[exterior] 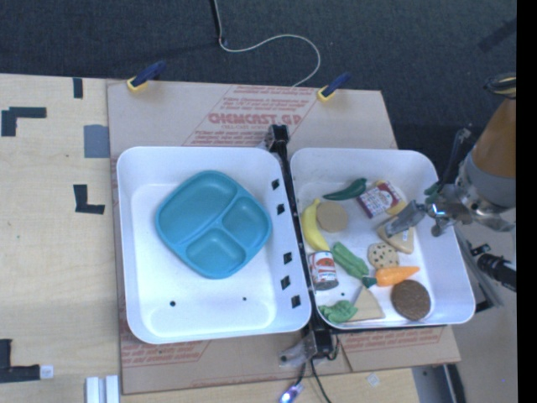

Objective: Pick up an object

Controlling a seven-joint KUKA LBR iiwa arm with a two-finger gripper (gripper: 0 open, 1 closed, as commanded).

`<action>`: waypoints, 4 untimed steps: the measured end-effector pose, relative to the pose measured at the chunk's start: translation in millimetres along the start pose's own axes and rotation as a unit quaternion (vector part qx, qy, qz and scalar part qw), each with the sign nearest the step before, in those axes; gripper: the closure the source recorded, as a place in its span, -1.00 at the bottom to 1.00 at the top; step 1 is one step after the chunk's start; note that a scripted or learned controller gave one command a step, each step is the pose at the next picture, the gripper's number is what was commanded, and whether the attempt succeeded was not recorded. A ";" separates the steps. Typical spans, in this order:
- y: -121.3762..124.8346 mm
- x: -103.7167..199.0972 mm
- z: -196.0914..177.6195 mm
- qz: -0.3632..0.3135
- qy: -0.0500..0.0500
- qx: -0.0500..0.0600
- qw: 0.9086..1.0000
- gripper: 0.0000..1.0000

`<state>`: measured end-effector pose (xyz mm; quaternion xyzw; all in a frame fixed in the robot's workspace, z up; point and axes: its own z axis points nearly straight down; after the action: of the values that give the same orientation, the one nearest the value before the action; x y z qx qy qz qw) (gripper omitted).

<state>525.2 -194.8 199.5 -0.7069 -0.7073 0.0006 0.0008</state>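
Look at your arm (493, 162) and you see a rounded grey body with a broad orange band (495, 141) wrapped around it above the wrist. Below the band the casing turns paler grey and narrows into a cluster of dark and silver metal fittings. A thin dark rod (458, 151) stands up beside the wrist. Your pincer (409, 219) is grey metal with a dull shine, and a small teal-green patch (434, 190) sits near its base.

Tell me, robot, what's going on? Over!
End effector low over right bin, beside cracker. Nothing seen held. Toy food crowded: carrot, cookie close by. Blue plate in left bin.
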 end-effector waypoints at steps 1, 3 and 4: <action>-43.1 22.0 -63.3 -0.001 0.000 -0.001 1.000 -1.00; -42.4 92.7 -11.2 -0.003 0.002 0.003 1.000 1.00; -31.5 152.3 17.5 -0.002 0.001 0.002 1.000 1.00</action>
<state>493.6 -42.6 182.1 -0.7052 -0.7090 0.0014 0.0028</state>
